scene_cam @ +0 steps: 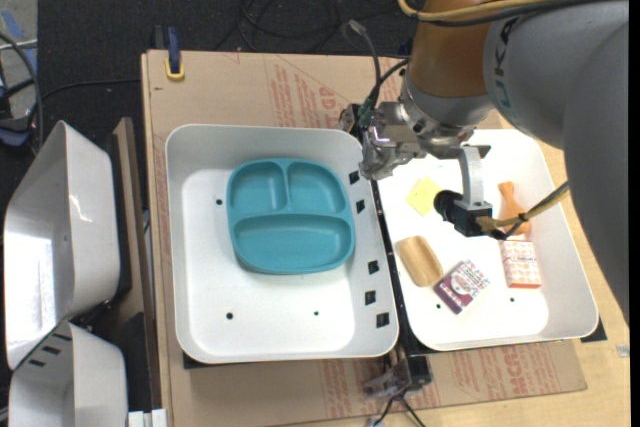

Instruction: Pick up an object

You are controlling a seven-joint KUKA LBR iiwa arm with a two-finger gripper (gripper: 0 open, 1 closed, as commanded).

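step: approach, judged | end effector (383,152): grip state, cannot tell | yellow piece (421,196): near it, down-right in view, lying in right bin (560,315) | next: shift over, descend, clench

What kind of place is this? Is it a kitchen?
Probably a robot lab, not a kitchen: a big grey robot arm reaches over one white bin, beside another holding a teal tray, and loose cables lie on the floor behind.

Right bin (555,310): far rim covered by the arm (560,35), itself cut off at the frame's right edge. Orange item (509,198): partly hidden, shape unclear. Purple packet (462,284): print illegible.
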